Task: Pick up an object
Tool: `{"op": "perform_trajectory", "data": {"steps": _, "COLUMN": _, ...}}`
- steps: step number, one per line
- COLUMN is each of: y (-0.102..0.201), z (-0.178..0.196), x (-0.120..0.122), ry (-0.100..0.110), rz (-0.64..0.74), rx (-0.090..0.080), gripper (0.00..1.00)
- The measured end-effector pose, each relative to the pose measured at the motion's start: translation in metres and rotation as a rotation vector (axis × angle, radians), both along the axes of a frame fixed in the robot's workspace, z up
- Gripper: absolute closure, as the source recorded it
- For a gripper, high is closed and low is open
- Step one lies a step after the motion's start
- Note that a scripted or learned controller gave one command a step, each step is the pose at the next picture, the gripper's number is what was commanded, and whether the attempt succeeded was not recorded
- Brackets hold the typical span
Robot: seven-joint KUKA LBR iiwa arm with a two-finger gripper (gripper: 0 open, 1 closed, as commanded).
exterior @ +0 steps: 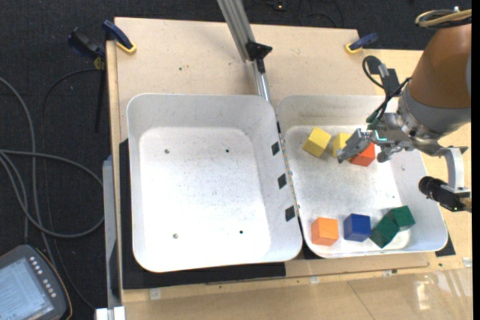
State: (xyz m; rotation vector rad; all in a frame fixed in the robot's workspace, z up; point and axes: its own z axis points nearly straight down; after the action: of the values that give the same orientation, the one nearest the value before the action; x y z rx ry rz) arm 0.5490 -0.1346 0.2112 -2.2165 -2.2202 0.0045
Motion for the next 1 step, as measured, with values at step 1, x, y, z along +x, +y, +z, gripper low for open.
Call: {"op": "perform_trajectory", "data": {"steps": 1, "y": -0.0001, "z": 0.0022, "x": 0.0009, "ry": -0.005, "rz": -0.001, "rx": -0.001, "gripper": 0.0}}
